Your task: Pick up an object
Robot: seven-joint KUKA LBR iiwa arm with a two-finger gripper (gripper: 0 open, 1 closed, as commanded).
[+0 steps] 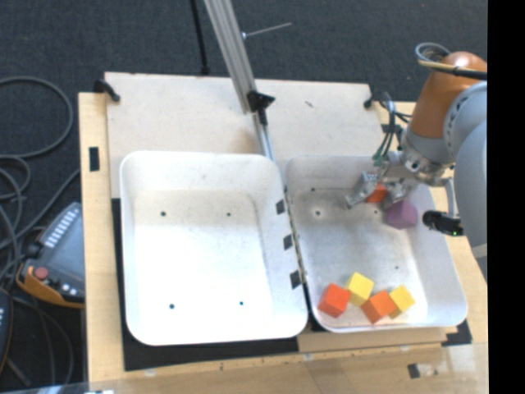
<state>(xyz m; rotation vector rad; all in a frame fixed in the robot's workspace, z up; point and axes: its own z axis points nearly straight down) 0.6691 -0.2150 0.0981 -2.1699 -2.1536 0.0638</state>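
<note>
Fingers (373, 194) clamped on small orange block (376, 194), right bin (443, 269).

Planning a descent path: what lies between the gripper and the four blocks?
Camera view: bare white bin floor between the gripper and the blocks.

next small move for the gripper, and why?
Probably a short straight lift. The gripper sits low in the right bin with a small orange object at its fingers, purple object beside it. Whether the grasp holds is unclear; lifting would show.
</note>
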